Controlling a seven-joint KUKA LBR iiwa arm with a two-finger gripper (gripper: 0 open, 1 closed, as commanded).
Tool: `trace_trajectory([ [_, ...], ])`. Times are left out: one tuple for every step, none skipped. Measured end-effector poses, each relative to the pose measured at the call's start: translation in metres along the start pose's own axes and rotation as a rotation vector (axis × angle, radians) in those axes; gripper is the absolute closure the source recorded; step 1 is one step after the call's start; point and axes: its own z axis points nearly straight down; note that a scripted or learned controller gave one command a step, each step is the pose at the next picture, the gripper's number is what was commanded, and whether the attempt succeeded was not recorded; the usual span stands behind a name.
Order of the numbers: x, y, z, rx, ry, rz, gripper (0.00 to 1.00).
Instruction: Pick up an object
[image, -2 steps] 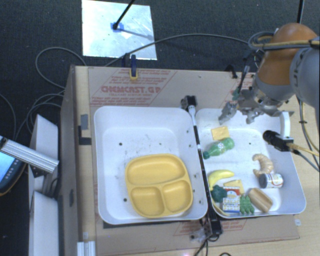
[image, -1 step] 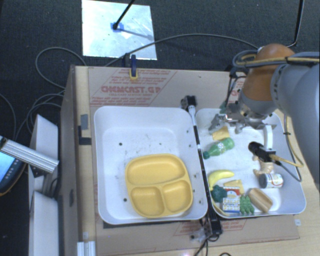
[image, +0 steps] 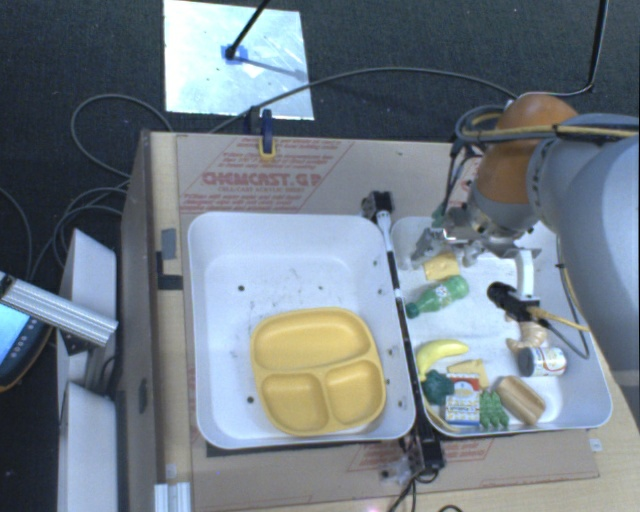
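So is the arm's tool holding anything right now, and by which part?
It cannot be told. The tool sits low over the right white bin, just above a small yellow block, but no grip on it is visible.

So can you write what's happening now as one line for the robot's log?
task: pick up an object | gripper: over right white bin, above yellow block | green plastic bottle: lying beside it

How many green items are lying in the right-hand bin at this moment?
3: a green bottle near the bin's left wall, a dark broccoli piece below the banana, and a small green item at the near edge. The arm may hide others.
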Motion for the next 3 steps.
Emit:
trace_trajectory([
  [-0.0059, -0.0028, 0.0054, -0.001, 0.000, 0.004, 0.00],
  [-0.0105, 0.0063, 0.0053, -0.002, 0.000, 0.002, 0.00],
  [-0.0022, 0.0005, 0.0061, -0.001, 0.000, 0.001, 0.00],
])
